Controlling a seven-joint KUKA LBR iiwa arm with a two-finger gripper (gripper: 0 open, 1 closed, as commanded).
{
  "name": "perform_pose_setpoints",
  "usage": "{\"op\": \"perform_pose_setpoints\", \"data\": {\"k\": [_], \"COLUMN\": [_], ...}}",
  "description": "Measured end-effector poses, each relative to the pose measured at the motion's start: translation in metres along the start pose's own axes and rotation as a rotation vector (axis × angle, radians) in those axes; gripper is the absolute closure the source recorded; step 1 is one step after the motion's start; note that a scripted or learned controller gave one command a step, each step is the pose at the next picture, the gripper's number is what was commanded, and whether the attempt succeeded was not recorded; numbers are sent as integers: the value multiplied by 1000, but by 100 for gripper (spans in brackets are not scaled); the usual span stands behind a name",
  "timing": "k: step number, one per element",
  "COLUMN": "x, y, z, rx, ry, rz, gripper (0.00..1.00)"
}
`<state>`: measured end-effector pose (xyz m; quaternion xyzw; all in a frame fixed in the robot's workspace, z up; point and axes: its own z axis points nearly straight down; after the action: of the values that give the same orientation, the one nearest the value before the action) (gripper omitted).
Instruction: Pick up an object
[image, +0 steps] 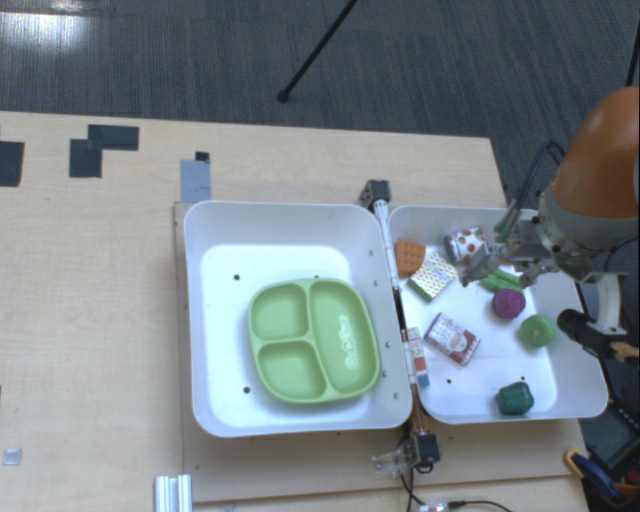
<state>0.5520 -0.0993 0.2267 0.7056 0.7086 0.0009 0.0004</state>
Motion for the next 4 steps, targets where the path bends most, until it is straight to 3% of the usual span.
{"op": "perform_pose_setpoints", "data": {"k": [1, 2, 3, 4], "x": [-2, -2, -2, 18], "y": [-65, -62, -62, -65], "z": [137, 126, 126, 115], "rx": [-2, -9, -8, -2], "ry": [-1, -1, -1, 0], "rz": [2, 2, 1, 0], "gripper": [0, 100, 0, 0]}}
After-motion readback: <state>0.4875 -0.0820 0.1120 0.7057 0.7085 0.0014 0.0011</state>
